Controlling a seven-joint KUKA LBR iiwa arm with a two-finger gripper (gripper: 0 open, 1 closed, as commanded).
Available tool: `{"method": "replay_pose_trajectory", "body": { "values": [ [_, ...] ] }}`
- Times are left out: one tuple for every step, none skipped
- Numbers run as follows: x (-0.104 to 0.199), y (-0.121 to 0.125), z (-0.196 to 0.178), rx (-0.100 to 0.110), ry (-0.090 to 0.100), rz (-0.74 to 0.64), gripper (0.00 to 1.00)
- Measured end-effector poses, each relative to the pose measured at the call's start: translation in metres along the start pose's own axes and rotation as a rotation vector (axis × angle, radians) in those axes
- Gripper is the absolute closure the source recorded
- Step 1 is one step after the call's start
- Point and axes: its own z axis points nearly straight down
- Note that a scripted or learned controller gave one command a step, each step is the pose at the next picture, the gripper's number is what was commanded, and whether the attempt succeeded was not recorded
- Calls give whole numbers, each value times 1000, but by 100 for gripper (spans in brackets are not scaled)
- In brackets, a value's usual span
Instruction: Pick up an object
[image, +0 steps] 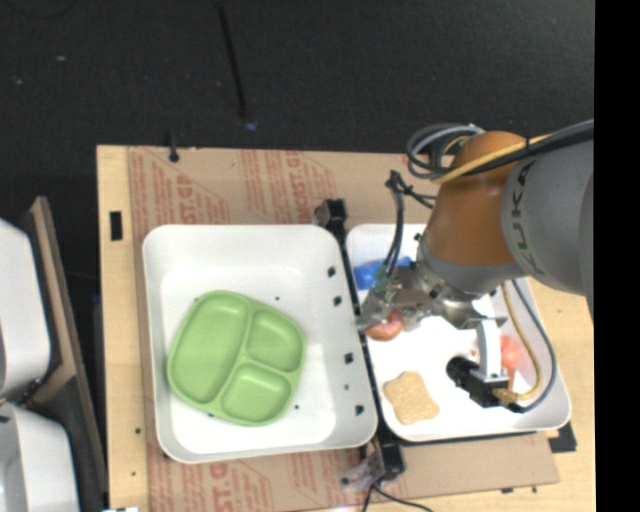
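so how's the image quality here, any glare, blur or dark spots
Camera view: lighting is even, and the white bins are bright but keep their edges; the green divided plate is sharp; the gripper area is soft and shaded under the arm, so small items there blur together; the background above the bench is near black.

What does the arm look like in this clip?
A bulky grey arm with dark lettering, an orange band above the wrist, looped grey cables at the band's top, and a small metallic hand below.
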Motion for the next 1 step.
{"method": "replay_pose_trajectory", "body": {
  "values": [
    [62,13,-16,-9,1,-3,100]
  ]
}}
